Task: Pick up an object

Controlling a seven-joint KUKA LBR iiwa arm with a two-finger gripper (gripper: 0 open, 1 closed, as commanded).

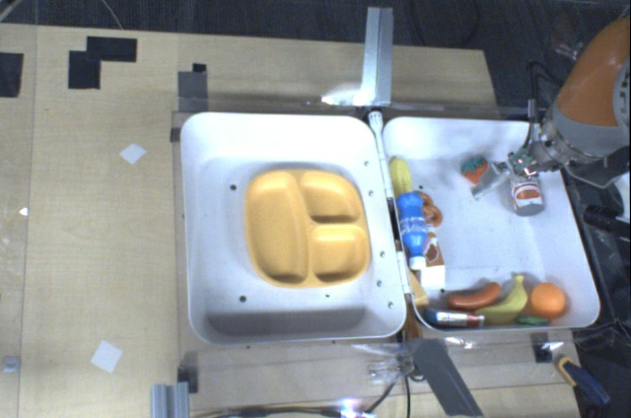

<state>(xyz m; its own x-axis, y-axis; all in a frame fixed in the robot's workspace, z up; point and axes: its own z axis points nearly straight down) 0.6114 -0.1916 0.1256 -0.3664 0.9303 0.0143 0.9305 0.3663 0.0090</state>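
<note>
A small can [528, 196] with a red-and-white label, its writing too blurred to read, stands in the right bin [582, 258] directly beneath the gripper [525, 165]. A small orange-and-green toy [476, 170] lies just left of the gripper.

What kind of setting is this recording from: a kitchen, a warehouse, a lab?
Most likely a robotics lab bench set up for picking trials. Two shallow white bins sit side by side on a wooden bench, toy food such as a banana lies in the right one, and a robot arm reaches in.
</note>
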